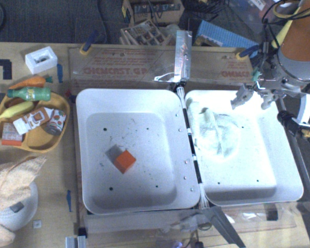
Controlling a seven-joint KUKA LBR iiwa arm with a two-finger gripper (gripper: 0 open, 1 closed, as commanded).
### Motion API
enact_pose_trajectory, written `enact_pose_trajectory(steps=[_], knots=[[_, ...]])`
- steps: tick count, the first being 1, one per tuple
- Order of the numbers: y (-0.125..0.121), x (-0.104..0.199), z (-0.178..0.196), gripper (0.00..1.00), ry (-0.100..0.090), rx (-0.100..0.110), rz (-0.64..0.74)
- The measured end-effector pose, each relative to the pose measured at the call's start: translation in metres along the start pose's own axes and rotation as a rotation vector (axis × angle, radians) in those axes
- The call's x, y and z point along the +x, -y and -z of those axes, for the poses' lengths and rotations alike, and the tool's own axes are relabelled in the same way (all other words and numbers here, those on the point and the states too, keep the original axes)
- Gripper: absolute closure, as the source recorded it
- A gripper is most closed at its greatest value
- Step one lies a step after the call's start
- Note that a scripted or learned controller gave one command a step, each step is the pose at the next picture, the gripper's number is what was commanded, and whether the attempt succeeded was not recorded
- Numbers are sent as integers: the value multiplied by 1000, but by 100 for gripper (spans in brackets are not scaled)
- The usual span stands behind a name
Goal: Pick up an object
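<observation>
- Camera view, far left of the left bin [88, 138]: a yellow bowl [5, 133] on the bench [20, 56] holds a green bottle [30, 93], a banana and small packets, probably spare objects kept out of play. A white box [41, 60] sits up and left of the bin, and a beige cloth [13, 182] lies lower left of it.
- Inside the left bin, a little left of and below its middle: the orange cube [126, 161], the only pickable thing, lying flat with a grey shadow at its upper left and bare floor all round, so an approach from above looks unobstructed.
- Just right of the left bin, touching along the shared edge: the right bin [284, 190], glare washing its floor.
- Further right, over the right bin's upper right corner and well apart from the cube: the claw [253, 98] on the grey arm [299, 40], with two pale fingers spread apart and nothing between them, apparently parked aside before a reach.
</observation>
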State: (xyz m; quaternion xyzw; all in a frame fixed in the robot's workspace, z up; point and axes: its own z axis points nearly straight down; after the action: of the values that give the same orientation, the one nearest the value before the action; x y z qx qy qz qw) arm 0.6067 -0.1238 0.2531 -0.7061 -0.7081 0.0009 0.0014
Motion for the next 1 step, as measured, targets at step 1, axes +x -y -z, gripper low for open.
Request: enact_pose_trajectory(steps=[1], knots=[[-44,29,-93,0,-1,3,-196]])
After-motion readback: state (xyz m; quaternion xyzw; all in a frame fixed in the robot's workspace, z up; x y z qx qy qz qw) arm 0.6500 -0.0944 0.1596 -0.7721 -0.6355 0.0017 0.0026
